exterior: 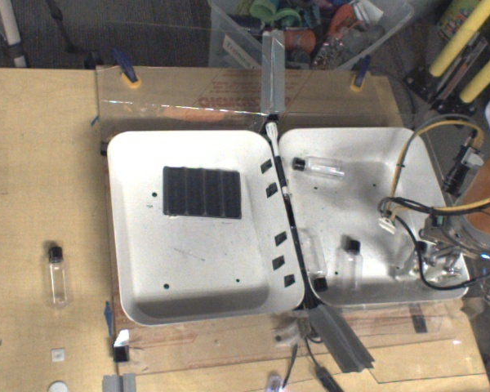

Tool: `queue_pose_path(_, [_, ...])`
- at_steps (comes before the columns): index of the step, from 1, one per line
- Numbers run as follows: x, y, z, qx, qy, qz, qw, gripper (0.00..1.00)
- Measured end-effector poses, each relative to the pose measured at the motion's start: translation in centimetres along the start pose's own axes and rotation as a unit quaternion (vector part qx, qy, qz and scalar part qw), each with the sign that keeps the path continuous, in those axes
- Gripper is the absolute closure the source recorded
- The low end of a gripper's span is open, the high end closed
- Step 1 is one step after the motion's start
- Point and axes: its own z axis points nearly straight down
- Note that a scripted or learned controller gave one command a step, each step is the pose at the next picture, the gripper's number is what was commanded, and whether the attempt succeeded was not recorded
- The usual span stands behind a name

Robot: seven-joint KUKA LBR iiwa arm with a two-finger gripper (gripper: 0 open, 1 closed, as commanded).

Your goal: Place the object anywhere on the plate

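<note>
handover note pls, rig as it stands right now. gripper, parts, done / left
Gripper: low over the right side of the right white bin, tangled in cables; finger state unreadable, nothing seen held.
Parts: black ribbed rectangular plate lies flat in the left white bin, bare. Two clear plastic vials with black caps in the right bin: one near the back, one near the front. Another clear vial lies on the wooden bench, left of the bins.
Done: nothing on the plate.
Left: grasp a vial, carry it left, set it on the plate.
</note>
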Motion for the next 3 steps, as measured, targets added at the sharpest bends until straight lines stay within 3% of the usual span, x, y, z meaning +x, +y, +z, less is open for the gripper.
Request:
queue_pose_path(2, [-0.4, -0.2, -1.9, 0.002, -0.005, 0.004, 1.0000, 1.00])
queue_pose_path(3, [-0.9, 0.7, -0.2, 0.005, -0.001, -0.237, 0.9714, 1.00])
